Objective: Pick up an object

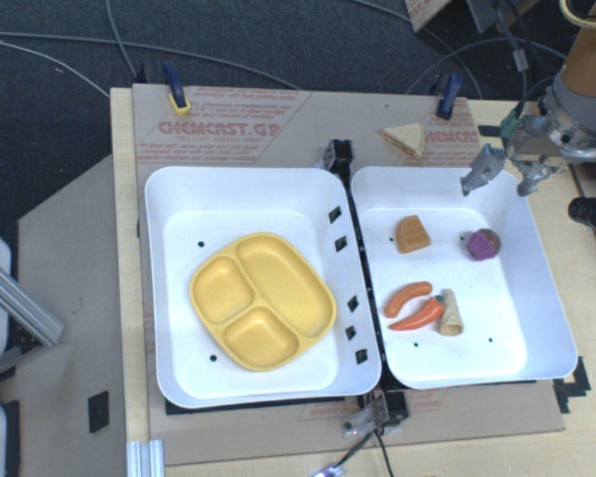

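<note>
Above the far edge of the right bin (536, 266) hangs the hand (505, 175), fingers spread and released, grasping nothing. Inside that bin, the purple ball (484, 244) lies nearest below the hand, the brown block (411, 235) further left, and the orange sausage (408, 297), red pepper (418, 315) and cone (449, 312) crowd together toward the near rim. Risk, I judge: the ball may roll from closing fingers, and the touching trio invites a jammed or double grasp.
</note>
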